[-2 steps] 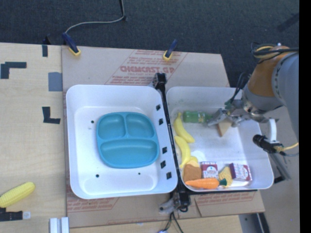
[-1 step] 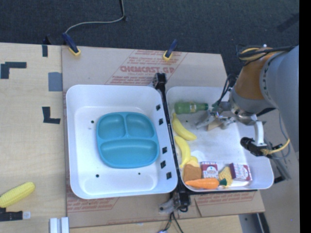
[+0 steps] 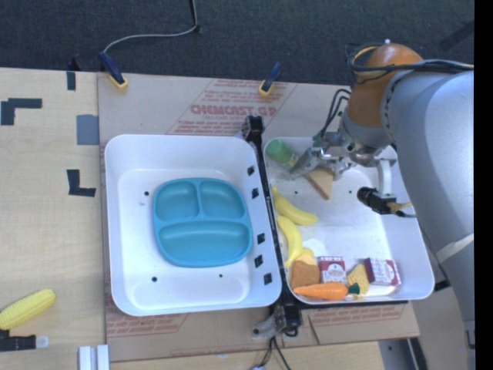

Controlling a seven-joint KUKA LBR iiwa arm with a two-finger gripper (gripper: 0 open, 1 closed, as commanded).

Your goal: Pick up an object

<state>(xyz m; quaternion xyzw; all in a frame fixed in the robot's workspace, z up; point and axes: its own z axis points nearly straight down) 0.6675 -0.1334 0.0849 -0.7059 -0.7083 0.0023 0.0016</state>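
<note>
Hand [image 3: 322, 163] near the right bin's [image 3: 408, 241] back edge, brown bread slice [image 3: 321, 182] right under it, can't tell its grip

Robot lab: bench w/ cardboard sheet [image 3: 223, 110], clamps [image 3: 113, 69], tape marks [image 3: 19, 109], cable [image 3: 166, 33].

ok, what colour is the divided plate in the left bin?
Light blue: the divided plate shows clearly in the camera view.
</note>
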